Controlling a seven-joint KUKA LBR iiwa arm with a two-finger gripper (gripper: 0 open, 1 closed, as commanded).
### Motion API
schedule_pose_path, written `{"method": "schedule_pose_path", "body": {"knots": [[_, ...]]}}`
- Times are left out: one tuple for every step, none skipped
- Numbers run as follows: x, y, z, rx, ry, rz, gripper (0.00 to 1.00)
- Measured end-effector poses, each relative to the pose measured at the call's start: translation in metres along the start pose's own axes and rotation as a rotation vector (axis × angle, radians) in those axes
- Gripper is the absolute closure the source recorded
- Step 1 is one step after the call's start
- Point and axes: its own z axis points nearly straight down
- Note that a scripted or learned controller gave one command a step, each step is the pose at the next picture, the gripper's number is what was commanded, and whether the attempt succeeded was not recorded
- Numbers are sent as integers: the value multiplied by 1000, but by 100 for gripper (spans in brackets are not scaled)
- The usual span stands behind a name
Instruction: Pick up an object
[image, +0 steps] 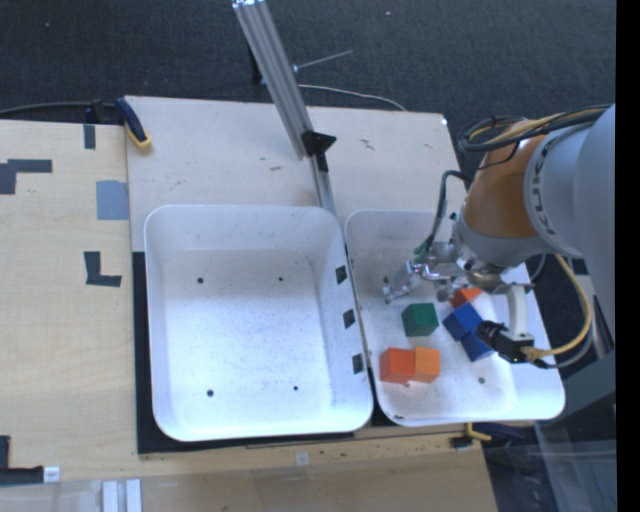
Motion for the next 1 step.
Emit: {"method": "schedule_pose_path", "body": {"knots": [[13,38,-54,-13,-1,-2,0]]}}
